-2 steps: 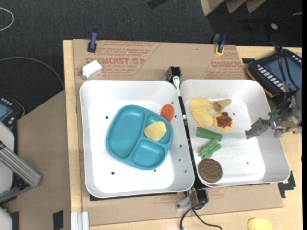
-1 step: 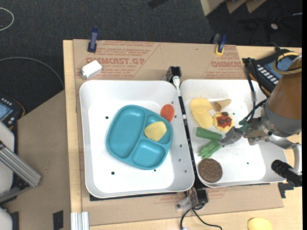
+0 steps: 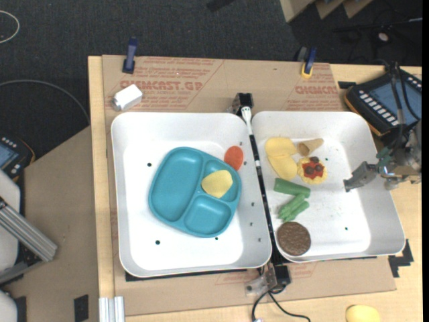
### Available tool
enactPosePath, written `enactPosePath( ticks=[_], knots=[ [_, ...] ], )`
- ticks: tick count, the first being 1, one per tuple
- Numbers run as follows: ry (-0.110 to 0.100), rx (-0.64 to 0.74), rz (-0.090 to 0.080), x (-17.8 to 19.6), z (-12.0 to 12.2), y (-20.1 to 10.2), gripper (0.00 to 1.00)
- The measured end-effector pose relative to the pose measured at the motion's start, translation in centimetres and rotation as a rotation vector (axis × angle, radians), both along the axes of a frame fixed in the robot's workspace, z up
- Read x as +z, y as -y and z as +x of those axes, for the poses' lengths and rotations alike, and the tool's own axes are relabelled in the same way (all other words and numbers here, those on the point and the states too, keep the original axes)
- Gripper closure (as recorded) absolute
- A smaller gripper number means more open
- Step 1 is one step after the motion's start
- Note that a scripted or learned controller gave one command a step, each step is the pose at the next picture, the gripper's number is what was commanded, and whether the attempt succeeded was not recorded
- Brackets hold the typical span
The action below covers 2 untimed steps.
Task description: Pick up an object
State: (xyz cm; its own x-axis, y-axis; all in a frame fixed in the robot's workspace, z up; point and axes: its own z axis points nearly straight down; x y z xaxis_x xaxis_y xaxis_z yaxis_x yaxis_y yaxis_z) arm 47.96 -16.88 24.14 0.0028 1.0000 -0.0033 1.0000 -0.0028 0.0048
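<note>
2 white bins on the desk (image 3: 201,79) — toys in both.
Left bin (image 3: 134,233) holds a blue tray (image 3: 175,193) with a yellow piece (image 3: 217,182); right bin (image 3: 362,220) holds a banana (image 3: 281,157), beans (image 3: 292,198), a brown disc (image 3: 293,238). Jaws (image 3: 355,178) at the right bin's edge — whether released or clenched, I cannot tell.

The gripper (image 3: 354,180) is blurred — its arm (image 3: 409,166) cut off by the right edge.
</note>
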Motion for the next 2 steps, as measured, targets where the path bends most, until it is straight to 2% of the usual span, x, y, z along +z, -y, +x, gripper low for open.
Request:
enactPosePath(
  ticks=[1,2],
  knots=[
    [-0.012,0.005,0.007,-9.1,-0.2,-3.9,0.0],
    [0.001,-0.003,-0.003,-3.3,0.0,2.8,0.0]
  ],
)
